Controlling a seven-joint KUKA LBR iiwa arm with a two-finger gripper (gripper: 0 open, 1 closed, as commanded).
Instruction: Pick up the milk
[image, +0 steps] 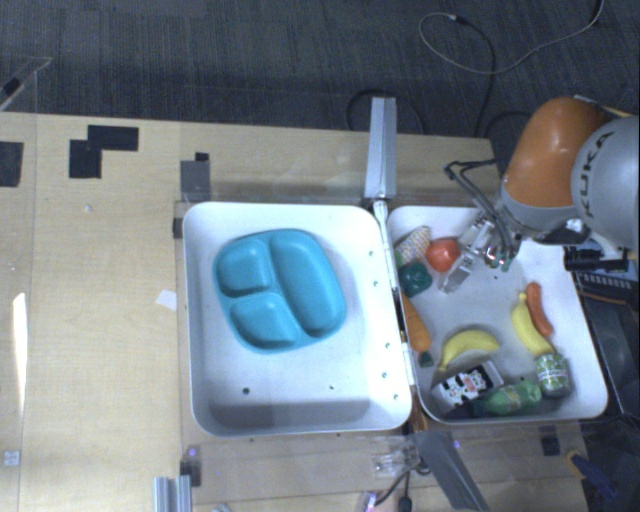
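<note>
The milk (466, 385) is a small carton with black and white cow patches, lying on its side at the front of the right bin (585, 405). My gripper (472, 268) hangs over the back of that bin, well behind the milk and just right of a red tomato (443, 254). It is open, with nothing between its fingers. A yellow banana (470, 345) lies between the gripper and the milk.
A green bottle (510, 397) and a small can (552, 373) crowd the milk's right side. A second banana (530, 328), a sausage (540, 308), a carrot (415, 325) and a green piece (415, 279) share the bin. The left bin holds a blue divided plate (280, 288).
</note>
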